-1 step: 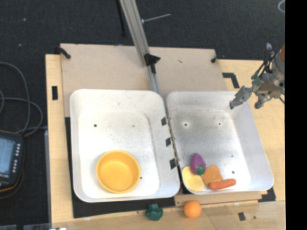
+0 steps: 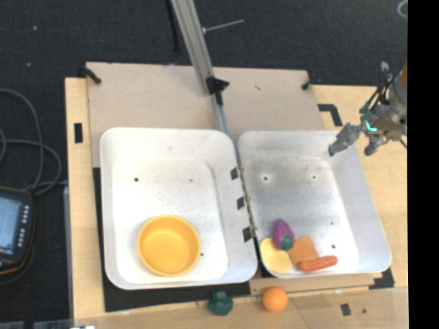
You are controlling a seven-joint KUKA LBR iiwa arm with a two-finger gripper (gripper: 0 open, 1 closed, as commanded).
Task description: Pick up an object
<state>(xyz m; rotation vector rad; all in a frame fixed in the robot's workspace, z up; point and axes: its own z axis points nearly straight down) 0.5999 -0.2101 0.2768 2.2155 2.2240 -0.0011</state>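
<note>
- We see the hand (image 2: 357,141) at the upper right, over the top right corner of the right bin (image 2: 357,204); its two fingers are spread apart with nothing between them, one finger (image 2: 341,142) reaching in over the bin's rim and the other just beside it toward the edge of the view.
- A small green light glows on the wrist just above the fingers.
- The things we could pick lie well apart from the hand, crowded into the near left corner of the right bin: a purple piece (image 2: 282,233) with a green tip, an orange-brown block (image 2: 302,249) touching it, a pale yellow disc (image 2: 274,258) partly under both, and a red-orange carrot-like stick (image 2: 318,264) lying flat along the near wall.
- The rest of that bin's floor shows grey scuffing and a few small dark holes.
- In the left bin (image 2: 123,184) a yellow bowl (image 2: 169,245) sits upright near the front, a little left of centre.
- The two bins stand side by side, touching along their inner walls, with small dark clips at the seam.
- On the table (image 2: 79,252), in front of the bins, an orange ball (image 2: 274,299) rests just below the right bin's near left corner, and a dark green object (image 2: 220,303) lies near it to the left.
- A slanted metal rail (image 2: 193,33) runs from the top of the view down to the seam between the bins.
- At the far left, off the table, we see a dark handheld screen (image 2: 10,228) with black cables (image 2: 31,149) looping above it.
</note>
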